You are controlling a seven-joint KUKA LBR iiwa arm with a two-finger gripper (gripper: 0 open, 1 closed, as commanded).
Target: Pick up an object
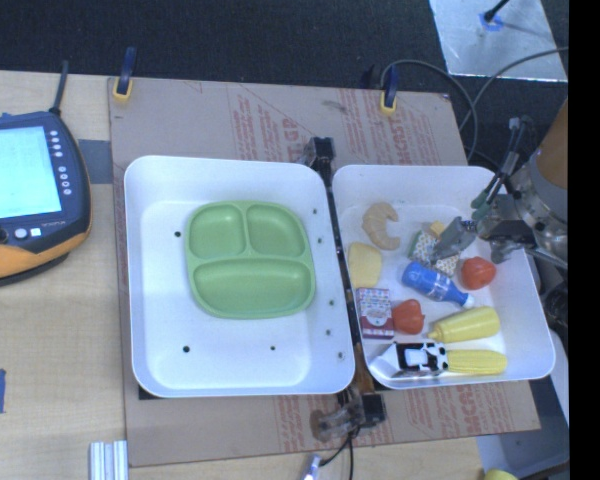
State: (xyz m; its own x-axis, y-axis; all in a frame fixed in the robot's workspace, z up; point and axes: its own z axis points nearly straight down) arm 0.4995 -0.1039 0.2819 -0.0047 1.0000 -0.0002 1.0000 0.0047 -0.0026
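The right bin point(520, 183) holds several small toys. A tan croissant point(382, 224) lies at its back left, with a pale yellow lump point(364, 264) in front of it. In the middle are a blue bottle point(434, 282), a red tomato point(477, 272) and a small red piece point(407, 316). Two yellow corn cobs point(467, 324) point(477, 362) and a black-and-white cow toy point(420, 357) lie at the front. My gripper point(453, 241) reaches in from the right, low over a checkered packet point(424, 240) just behind the blue bottle. No toy is seen held in it.
The left bin point(155, 353) holds a green divided plate point(249, 259). A red-and-white packet point(374, 308) lies by the wall between the bins. A tablet pendant point(25, 190) rests on the bench at far left. Cables run behind the right bin.
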